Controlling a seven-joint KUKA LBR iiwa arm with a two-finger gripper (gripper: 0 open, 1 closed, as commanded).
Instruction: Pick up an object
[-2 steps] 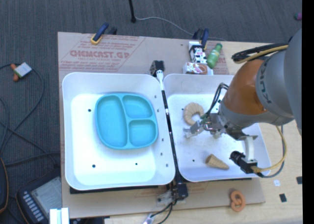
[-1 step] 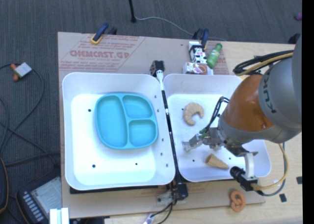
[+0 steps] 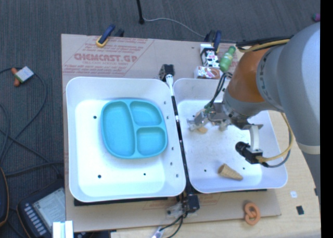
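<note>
Right bin [image 3: 270, 182], claw [image 3: 196, 124] low over a small tan object [image 3: 201, 129], finger state unclear.

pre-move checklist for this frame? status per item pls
1. End effector over right bin: ok.
2. Finger state: cannot tell.
3. Small tan item right beneath the end effector, contact with it: cannot tell.
4. Cone lying free near the bin's front, apart from the arm: ok.
5. Blue tray flat in left bin, away from the arm: ok.
6. Anything held: cannot tell.
</note>
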